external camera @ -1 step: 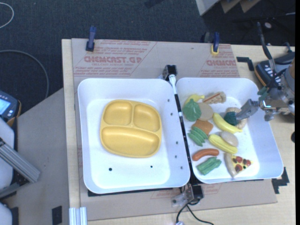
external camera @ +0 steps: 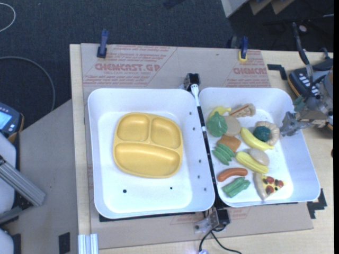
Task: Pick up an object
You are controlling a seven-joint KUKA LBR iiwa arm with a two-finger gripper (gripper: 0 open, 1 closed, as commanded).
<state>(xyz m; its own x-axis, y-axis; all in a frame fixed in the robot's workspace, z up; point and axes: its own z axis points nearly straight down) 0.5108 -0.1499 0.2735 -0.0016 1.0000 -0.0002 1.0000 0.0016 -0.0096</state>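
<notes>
Camera view is catching the arm only partly: it is entering at the right edge, cut off by the frame, and the gripper (external camera: 290, 125) is showing as a small grey shape hanging over the right rim of the right bin (external camera: 296, 160). Whether the claw is wide or narrow, I cannot tell; its tip is too small and blurred against the rim, and nothing is showing between it.

The toy food is lying in the right bin, all of it to the left of the claw. Nearest the claw, just beside it, a dark green ball on a tan ring (external camera: 264, 133) is sitting. Further left from the claw, a yellow banana (external camera: 250, 139) is lying at a slant, a second banana (external camera: 252, 162) below it. A green leafy piece (external camera: 216, 125) is resting well apart from the claw, by the bin's left wall. A red sausage (external camera: 232, 173), a green pod (external camera: 234, 186) and a pizza slice (external camera: 269, 184) are lying toward the bin's near edge.

The left bin (external camera: 100, 142) is holding a yellow divided tray (external camera: 148, 144), far from the claw.
</notes>
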